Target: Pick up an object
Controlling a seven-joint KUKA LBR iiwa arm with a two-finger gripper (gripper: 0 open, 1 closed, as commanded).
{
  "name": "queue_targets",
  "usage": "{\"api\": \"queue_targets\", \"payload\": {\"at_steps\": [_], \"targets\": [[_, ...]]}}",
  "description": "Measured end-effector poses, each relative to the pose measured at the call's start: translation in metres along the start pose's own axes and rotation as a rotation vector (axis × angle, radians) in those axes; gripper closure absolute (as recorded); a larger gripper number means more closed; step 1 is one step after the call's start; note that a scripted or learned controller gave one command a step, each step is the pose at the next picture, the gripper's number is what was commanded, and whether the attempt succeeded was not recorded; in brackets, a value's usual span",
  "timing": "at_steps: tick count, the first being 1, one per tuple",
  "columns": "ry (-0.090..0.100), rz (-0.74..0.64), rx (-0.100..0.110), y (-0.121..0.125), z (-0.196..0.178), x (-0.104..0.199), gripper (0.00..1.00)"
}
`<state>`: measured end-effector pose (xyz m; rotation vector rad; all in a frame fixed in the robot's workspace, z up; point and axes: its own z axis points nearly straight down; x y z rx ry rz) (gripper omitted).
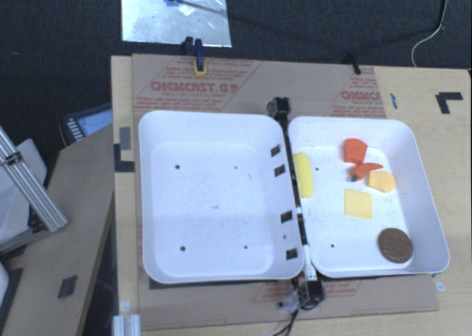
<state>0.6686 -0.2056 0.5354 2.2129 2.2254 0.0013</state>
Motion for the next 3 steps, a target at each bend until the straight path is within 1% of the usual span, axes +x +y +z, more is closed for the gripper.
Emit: {"api": "queue_targets", "payload": {"at_steps": [3], "targets": [[0.000, 0.000, 0.000, 0.0000, 0.0000, 0.0000, 1.00]]}}
